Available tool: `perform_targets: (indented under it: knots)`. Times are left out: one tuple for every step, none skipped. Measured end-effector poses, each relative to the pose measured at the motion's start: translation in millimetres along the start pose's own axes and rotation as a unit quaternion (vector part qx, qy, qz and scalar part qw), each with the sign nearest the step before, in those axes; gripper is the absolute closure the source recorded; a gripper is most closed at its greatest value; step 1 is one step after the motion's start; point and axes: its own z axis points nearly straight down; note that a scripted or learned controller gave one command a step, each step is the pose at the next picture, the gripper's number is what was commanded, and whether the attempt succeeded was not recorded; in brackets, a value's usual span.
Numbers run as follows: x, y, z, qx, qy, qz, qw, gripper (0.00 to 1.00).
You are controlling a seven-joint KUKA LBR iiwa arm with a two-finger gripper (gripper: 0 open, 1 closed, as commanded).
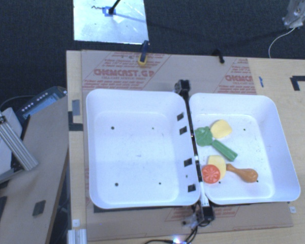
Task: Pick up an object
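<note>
Nothing is picked up yet: the gripper (298, 10) hangs far off at the top right, well away from both bins, its grasp too blurred to tell. The toys, a green spoon (215, 142), yellow piece (221, 129), tomato slice (211, 174) and orange spoon (241, 173), lie untouched in the right bin (279, 136).

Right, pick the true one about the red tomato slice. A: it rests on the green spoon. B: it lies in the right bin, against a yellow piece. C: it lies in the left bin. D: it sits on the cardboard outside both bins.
B: the red tomato slice lies in the right bin, overlapping the yellow piece near the divider, apart from the green spoon.
</note>
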Motion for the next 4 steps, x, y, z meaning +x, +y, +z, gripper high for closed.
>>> perform_targets:
  knots:
    - [-100,-2,-2,0.005,-0.001,0.006,1.0000,1.00]
    - [-54,-19,93,0.010,0.003,-0.001,0.9999,1.00]
    - [-61,-15,8,0.001,0.000,0.000,1.0000,1.00]
    - [-81,0,-2,0.004,0.000,0.002,1.0000,1.00]
